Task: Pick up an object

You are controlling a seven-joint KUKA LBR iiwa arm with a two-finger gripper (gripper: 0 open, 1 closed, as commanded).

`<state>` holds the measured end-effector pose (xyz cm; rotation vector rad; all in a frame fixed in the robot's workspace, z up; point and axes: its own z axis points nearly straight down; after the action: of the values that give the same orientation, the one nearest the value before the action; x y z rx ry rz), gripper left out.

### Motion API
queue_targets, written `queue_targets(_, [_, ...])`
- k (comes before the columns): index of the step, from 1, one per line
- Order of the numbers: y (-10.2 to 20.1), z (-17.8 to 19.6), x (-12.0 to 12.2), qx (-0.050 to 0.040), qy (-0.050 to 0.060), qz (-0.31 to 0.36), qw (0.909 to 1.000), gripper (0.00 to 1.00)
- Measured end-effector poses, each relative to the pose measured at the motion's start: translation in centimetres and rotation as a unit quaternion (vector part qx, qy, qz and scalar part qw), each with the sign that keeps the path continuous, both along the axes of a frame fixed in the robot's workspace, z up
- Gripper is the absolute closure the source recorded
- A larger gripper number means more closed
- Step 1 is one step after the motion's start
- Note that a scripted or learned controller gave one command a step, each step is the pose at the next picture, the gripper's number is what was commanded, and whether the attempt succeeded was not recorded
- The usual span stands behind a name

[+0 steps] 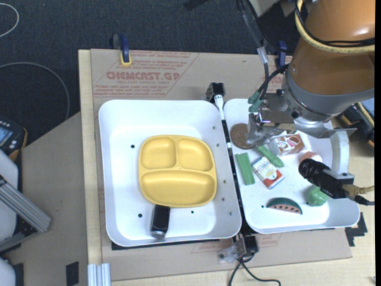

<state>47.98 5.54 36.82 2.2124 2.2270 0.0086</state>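
My gripper (256, 133) hangs low over the far left part of the right bin (256, 216), under the grey and orange wrist. It sits just right of a brown round cookie (239, 137) and seems to touch its edge. Close by lie a green stick (244, 168), a shorter green piece (271, 157), a small carton (268, 172) and a red and white packet (288, 143). A watermelon slice (283, 205) and a green lump (317, 196) lie nearer the front. Nothing shows as held.
The left bin (116, 159) holds a yellow divided plate (177, 170) and a black and silver block (159, 220) by its front wall. A red and white piece (312, 157) lies at the right bin's right side. A black divider rail (225, 130) runs between the bins.
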Motion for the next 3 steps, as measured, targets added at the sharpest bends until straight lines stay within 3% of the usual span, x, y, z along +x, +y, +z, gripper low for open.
queue_targets(1, [5.8, 1.8, 0.0, 0.0, 0.001, 0.0, 1.0, 1.0])
queue_targets(3, [5.5, 3.8, 0.1, -0.0009, -0.001, -0.002, 1.0, 1.0])
